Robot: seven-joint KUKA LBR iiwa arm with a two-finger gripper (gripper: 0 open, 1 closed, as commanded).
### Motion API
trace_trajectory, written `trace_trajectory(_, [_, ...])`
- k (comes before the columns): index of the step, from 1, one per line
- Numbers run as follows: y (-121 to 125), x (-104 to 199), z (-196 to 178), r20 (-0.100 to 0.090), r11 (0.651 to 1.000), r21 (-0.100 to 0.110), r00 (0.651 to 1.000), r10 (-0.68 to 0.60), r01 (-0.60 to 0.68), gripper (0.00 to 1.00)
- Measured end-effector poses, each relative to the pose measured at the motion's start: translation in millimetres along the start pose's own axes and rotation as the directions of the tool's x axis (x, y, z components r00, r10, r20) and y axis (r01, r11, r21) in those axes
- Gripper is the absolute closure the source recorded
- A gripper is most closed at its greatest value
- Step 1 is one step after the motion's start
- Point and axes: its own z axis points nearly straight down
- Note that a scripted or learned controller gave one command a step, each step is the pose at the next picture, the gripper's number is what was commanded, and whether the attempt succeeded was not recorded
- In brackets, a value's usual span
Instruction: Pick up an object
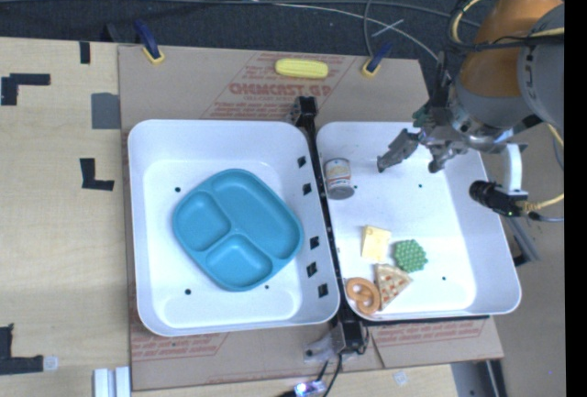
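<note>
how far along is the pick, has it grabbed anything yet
Nothing looks picked yet. The gripper hangs with its fingers spread and nothing between them, above the upper part of the right bin. The can, cheese slice, green piece, pizza slice and pretzel all lie in that bin. Left to do: descend on one item, close, and lift.

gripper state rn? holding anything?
gripper: open, fingers spread, nothing between them; it hangs over the upper part of the right bin, apart from the small can.
</note>
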Motion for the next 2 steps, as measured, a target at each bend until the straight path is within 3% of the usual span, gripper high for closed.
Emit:
trace_trajectory(1, [3, 0, -7, 0.002, 1.0, -0.013, 1.0, -0.003, 0.003, 0.0])
trace_trajectory(2, [4, 1, 36, 0.003, 1.0, -0.009, 1.0, -0.002, 0.002, 0.0])
